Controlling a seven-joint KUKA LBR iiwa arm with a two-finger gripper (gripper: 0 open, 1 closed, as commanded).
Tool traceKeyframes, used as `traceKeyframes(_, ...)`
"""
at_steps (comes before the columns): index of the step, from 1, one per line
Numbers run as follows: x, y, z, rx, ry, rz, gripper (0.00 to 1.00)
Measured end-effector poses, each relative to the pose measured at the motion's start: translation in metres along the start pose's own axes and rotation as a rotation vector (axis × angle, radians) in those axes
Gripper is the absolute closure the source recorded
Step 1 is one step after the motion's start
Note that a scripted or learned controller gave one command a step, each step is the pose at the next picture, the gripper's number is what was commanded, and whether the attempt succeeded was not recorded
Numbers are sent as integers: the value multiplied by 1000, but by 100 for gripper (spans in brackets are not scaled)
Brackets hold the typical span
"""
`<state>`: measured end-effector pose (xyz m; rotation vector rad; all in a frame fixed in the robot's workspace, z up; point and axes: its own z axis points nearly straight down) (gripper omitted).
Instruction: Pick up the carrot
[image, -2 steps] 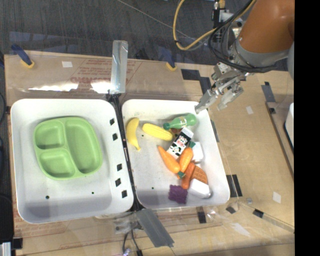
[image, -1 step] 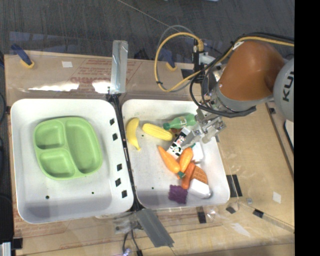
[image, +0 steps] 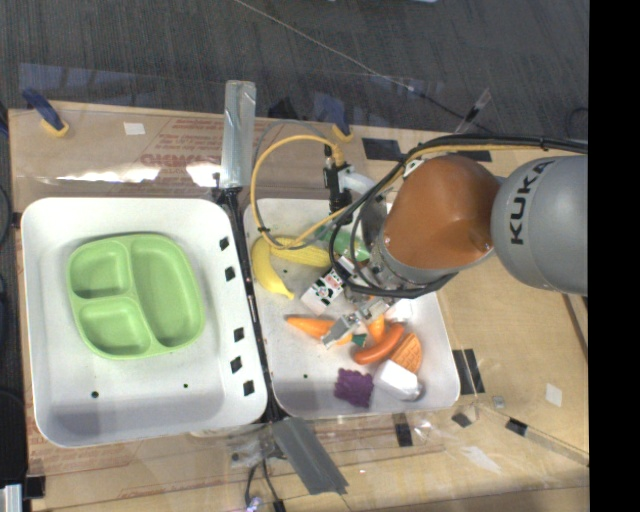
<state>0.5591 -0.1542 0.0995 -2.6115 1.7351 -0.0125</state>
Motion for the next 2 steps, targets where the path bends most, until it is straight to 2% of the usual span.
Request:
traceKeyframes(1,-35,-17,7,-6,-7,-462,0)
traceKeyframes(2,-16,-20,-34,-7,-5,-420,0)
